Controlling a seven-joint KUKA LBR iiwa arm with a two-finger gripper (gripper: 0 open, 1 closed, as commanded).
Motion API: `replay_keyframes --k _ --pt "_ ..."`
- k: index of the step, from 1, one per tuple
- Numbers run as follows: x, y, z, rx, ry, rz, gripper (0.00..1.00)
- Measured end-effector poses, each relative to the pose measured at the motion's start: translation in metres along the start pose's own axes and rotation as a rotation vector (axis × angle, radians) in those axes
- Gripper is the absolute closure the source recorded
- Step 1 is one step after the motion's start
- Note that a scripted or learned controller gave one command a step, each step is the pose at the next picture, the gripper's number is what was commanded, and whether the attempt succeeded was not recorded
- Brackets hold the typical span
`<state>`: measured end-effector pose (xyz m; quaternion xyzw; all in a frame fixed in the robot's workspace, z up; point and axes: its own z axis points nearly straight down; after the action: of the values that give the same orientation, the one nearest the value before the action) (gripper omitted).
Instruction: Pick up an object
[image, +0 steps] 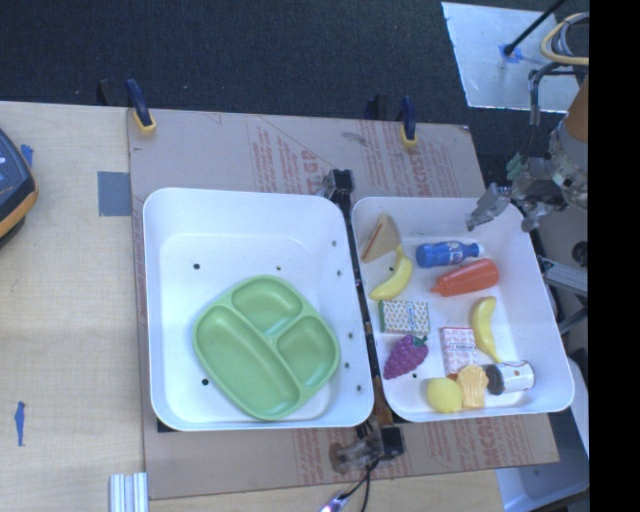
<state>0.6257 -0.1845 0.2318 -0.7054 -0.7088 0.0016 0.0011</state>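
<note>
In the right-hand bin (545, 300), the candidate objects were found crowded together: a blue bottle (446, 252) lying on its side near the far wall, an orange carrot (466, 278) just beside it, two bananas (394, 278) (484, 327), a sandwich wedge (380, 238), purple grapes (405, 355), two small printed boxes (404, 317) (458, 350), a lemon (443, 394) and a small can (514, 376). The left-hand bin (160, 300) was occupied by a green divided plate (265, 345). The claw (490, 210) was positioned over the far right corner of the right-hand bin, above and just beyond the blue bottle; whether it was spread or closed could not be told, and nothing was seen held in it. The items were judged to be light, rigid plastic toys, smooth and liable to slip or roll. The blue bottle was judged the nearest target, best taken across its narrow body at mid-length.
</note>
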Motion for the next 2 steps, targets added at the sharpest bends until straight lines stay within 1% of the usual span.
replay_keyframes --k 1,2 --pt "0.091 0.031 0.116 0.004 0.001 -0.001 0.00" --pt "-0.028 0.030 0.140 0.001 0.001 0.002 0.00"
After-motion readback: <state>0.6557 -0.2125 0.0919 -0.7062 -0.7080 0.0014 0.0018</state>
